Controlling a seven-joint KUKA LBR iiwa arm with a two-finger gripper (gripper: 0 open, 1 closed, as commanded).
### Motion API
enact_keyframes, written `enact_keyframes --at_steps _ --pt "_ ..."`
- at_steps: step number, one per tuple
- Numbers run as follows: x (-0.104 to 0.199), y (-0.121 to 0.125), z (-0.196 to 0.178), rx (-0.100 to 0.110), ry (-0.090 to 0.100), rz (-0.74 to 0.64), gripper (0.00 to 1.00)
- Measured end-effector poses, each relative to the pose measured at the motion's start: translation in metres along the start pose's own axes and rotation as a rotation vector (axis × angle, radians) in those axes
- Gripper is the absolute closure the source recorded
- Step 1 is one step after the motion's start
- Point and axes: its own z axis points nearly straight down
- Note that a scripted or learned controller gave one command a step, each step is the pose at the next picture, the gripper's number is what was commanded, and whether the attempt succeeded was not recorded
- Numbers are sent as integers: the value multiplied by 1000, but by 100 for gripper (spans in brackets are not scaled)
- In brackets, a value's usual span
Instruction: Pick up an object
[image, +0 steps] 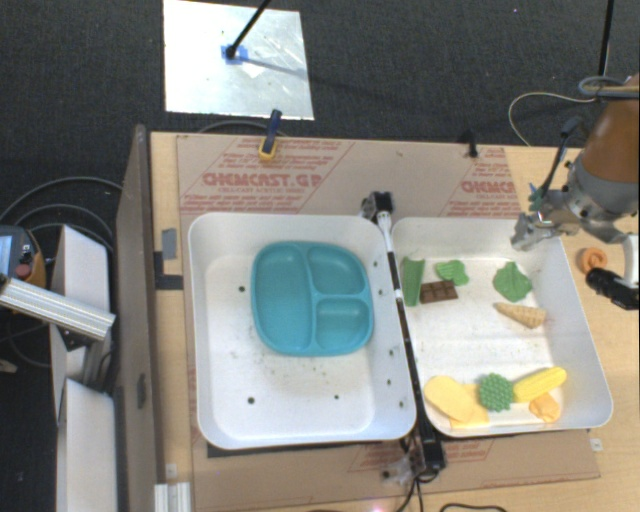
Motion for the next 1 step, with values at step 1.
enact_keyframes --at_steps 1 --pt "0 2 -11 -4 0 -3 100"
